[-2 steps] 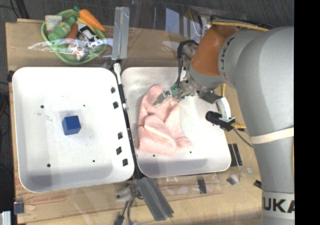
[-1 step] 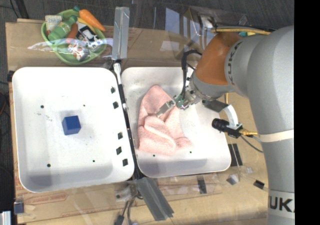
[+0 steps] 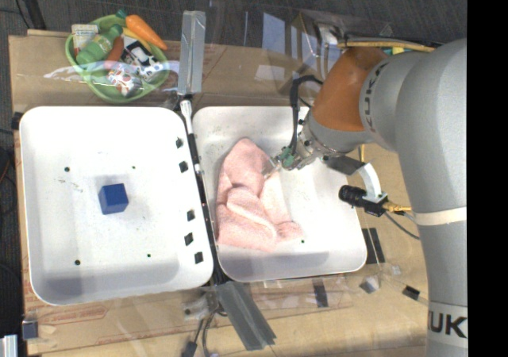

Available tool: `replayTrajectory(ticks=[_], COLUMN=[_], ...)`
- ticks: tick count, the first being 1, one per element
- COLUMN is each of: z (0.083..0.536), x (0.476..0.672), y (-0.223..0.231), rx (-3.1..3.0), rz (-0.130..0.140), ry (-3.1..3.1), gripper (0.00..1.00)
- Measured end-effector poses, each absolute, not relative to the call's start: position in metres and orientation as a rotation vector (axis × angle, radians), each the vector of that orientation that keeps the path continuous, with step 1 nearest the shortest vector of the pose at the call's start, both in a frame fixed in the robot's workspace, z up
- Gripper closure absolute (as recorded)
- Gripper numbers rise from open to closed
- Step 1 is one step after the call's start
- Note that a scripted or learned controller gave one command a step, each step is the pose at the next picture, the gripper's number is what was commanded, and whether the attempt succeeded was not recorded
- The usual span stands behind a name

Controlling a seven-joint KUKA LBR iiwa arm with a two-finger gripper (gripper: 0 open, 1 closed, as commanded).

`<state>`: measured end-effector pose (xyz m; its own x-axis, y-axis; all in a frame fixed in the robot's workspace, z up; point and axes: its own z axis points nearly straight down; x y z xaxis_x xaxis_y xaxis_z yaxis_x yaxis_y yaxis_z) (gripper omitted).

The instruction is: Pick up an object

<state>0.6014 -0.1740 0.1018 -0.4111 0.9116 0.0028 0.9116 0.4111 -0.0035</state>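
Arm: the grey KUKA arm [image 3: 421,189] stands closest to the lens, filling the right side; its orange band [image 3: 343,97] sits above the wrist, over the far right part of the right bin.
Gripper: the gripper [image 3: 283,160] hangs low inside the right bin, at the right edge of the pink cloth; whether it touches the cloth is hard to say from this slant.
Gripper state: cannot tell, the tip is too small and dark here.
Pink cloth: a crumpled pink cloth [image 3: 248,197] lies in the left half of the right bin, reaching from mid-bin toward the near wall.
Right bin: the white right bin [image 3: 337,248] holds the cloth; its right half shows bare floor.
Left bin: the white left bin [image 3: 48,189] sits just beside the right one, their walls touching along a row of black clips.
Blue cube: a small blue cube [image 3: 113,197] rests on the left bin floor, near its middle, well apart from the gripper.
Green bowl: a green bowl [image 3: 99,87] of mixed toys, with an orange carrot [image 3: 143,29] on top, stands on the bench beyond the left bin.
Cable: a black plug with a white cable [image 3: 361,195] juts from the arm over the right bin's right edge.
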Motion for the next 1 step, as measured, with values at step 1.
replayTrajectory(ticks=[1], z=[0.1019], x=[0.6014], y=[-0.1741], rx=[-1.703], rz=[0.002], ry=[-2.635], gripper=[0.00])
